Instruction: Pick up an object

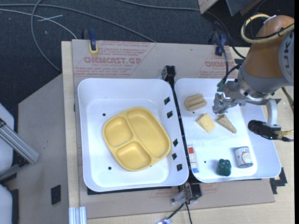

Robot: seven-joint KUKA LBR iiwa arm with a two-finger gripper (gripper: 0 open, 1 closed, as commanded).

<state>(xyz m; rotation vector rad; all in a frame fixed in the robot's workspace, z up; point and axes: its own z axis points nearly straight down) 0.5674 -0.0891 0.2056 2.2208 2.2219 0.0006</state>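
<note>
Fingers of the gripper (pixel 221 107) point down into the right bin (pixel 261 171); whether they are apart or together I cannot tell, and nothing shows between them. From the camera view, the arm reaches in from 3 o'clock and hovers low, likely lining up on loose food. A cheese wedge (pixel 226 123) lies just beside the tips at 5 o'clock, a cheese cube (pixel 205 122) near at 7 o'clock, a bread roll (pixel 195 101) at 9 o'clock. Farther toward 5 o'clock sit a can (pixel 242 156) and a green pepper (pixel 224 167). A yellow tray (pixel 136 138) rests in the left bin (pixel 88 125).
</note>
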